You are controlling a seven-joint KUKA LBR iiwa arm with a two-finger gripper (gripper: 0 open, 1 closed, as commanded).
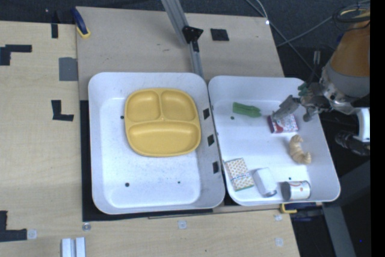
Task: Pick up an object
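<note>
Gripper [287, 106], finger state unclear, hovers near right bin's [313, 189] far edge; flat red packet [283, 124] risks slipping free

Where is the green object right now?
The green object lies in the right bin, near its upper left, left of the red-and-white packet and the gripper.

The arm [352, 63] wears a broad orange band above a pale grey wrist ring. Below it the gripper [287, 108] is dark grey metal, ending in what look like slim fingers; details blur there.
</note>
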